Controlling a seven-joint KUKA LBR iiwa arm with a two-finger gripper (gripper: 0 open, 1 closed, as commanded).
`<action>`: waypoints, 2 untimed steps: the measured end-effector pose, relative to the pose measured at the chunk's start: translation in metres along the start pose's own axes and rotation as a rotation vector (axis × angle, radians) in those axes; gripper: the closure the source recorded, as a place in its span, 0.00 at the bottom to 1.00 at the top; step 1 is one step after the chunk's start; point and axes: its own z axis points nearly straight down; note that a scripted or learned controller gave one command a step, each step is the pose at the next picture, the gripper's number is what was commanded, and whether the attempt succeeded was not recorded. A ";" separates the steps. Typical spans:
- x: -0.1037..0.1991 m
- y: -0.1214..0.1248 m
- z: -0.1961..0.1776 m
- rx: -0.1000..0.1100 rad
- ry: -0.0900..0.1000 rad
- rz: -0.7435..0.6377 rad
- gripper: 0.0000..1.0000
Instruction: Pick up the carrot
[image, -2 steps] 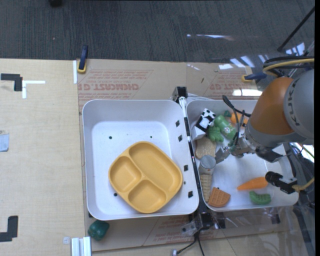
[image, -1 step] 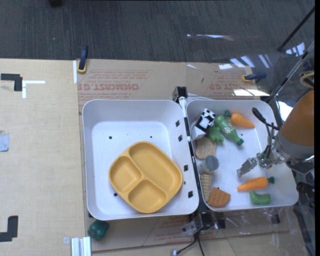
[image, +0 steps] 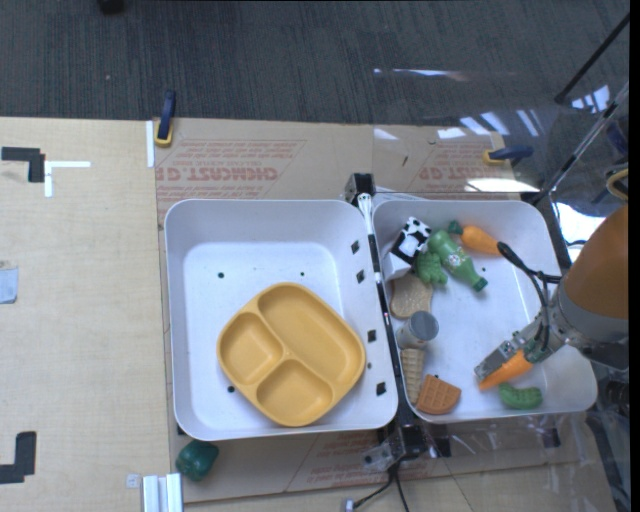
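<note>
You're looking at the gripper (image: 510, 356) sitting low in the right bin (image: 548, 232), near its front right corner, and its fingers are closing on the carrot (image: 506, 369), with the orange body poking out between them. A green toy (image: 520, 396) is lying just in front, and a second carrot (image: 478, 238) is resting up by the back wall.

Two white bins (image: 190, 330) (image: 560, 395); one yellow divided plate (image: 290, 352); two carrots (image: 479, 239) (image: 508, 369); one green bottle (image: 463, 264); one waffle cone (image: 413, 368).
</note>
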 end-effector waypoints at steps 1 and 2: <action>-0.002 0.001 -0.008 -0.003 -0.003 0.007 1.00; 0.052 0.028 0.001 0.003 0.002 0.578 1.00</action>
